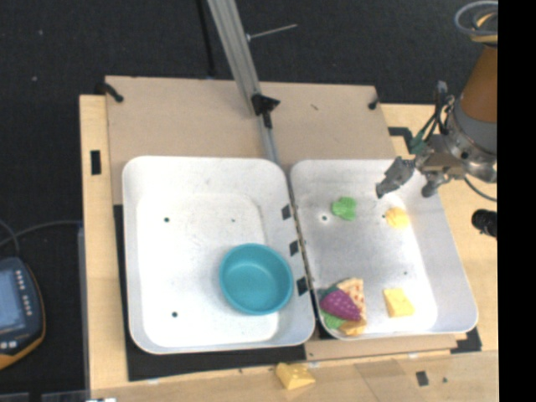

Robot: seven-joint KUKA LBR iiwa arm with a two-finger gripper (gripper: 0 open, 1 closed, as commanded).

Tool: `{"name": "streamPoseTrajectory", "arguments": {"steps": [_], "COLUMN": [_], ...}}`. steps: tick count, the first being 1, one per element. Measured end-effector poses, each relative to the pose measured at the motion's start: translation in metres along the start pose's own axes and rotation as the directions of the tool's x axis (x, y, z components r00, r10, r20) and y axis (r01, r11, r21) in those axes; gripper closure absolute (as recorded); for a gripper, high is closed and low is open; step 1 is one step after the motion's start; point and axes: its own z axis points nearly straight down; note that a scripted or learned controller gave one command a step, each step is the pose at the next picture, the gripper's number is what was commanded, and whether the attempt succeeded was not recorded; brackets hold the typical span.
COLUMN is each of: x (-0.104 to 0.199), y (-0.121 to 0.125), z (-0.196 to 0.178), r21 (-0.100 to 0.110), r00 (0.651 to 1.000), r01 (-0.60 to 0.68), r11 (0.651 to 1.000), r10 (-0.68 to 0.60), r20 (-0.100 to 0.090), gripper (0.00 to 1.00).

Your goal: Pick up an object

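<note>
Two shallow white bins sit side by side on the bench (96, 249). The left bin (151, 199) holds a teal bowl (255, 278), upright near its right wall. The right bin (444, 266) holds the small pieces: a purple bunch of toy grapes (340, 304) at the near left corner, touching a tan wedge with red spots (353, 290); a yellow block (399, 302) just right of them; a green lumpy piece (343, 208) toward the far side; and a small yellow piece (396, 218) near the far right. The hand (412, 177) hangs above that far right corner, fingers spread and gripping nothing, close to the small yellow piece. A yellow wedge (295, 376) lies on the bench outside the bins.
</note>
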Motion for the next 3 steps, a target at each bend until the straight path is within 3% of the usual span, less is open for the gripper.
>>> {"name": "streamPoseTrajectory", "arguments": {"steps": [1, 3], "x": [0.000, -0.007], "y": [0.000, -0.008], "z": [0.000, 0.102], "r21": [0.000, 0.005], "r00": [1.000, 1.000], "r01": [0.000, -0.005], "r11": [1.000, 1.000], "r10": [0.000, 0.005], "r20": [0.000, 0.002], "gripper": [0.00, 0.00]}}
